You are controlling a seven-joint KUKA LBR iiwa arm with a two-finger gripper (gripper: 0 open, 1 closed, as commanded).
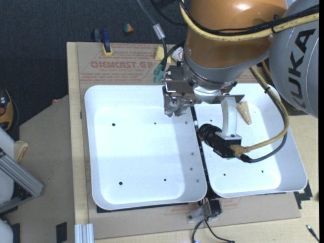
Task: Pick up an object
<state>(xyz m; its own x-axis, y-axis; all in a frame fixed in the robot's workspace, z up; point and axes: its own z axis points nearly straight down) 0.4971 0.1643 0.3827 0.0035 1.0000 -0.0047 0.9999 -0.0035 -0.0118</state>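
A small tan wedge-shaped object lies in the right bin, near its back. My gripper hangs low over the back right corner of the left bin, just left of the ridge between the two bins. I see nothing held in it. The tan object lies well to the gripper's right. The big orange wrist band and the grey arm cover the back of the right bin.
A black connector with a yellowish cable hangs from the wrist over the right bin's left side. A blue clamp and a green clamp sit on the brown board behind the bins.
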